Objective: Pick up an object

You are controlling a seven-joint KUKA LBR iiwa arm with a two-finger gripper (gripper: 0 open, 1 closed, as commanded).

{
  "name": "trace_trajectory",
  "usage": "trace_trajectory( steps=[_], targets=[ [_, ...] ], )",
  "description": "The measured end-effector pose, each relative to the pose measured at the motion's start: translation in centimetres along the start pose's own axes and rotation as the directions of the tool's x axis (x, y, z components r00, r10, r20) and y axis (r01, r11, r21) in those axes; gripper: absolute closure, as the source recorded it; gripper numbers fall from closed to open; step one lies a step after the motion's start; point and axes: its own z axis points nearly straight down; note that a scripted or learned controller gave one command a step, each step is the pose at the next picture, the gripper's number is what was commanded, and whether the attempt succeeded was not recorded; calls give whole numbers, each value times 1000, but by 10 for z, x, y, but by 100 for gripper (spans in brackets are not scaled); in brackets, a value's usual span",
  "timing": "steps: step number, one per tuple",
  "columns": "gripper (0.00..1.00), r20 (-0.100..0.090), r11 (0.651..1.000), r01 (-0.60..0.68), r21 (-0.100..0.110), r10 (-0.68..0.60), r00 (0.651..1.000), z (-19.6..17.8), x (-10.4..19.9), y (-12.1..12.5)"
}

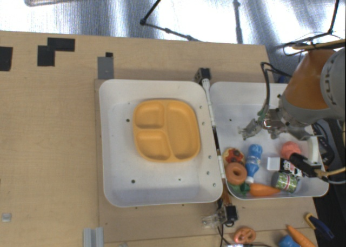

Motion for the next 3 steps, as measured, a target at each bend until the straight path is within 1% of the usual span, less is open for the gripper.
trace_trajectory(
  steps=[1,2,3],
  targets=[
    [0,13,982,188,-22,-188,982,27,12,-48],
    [100,13,982,190,-23,-189,982,17,13,-48],
    [100,2,999,37,-6,-37,999,-86,64,-54]
  ],
)
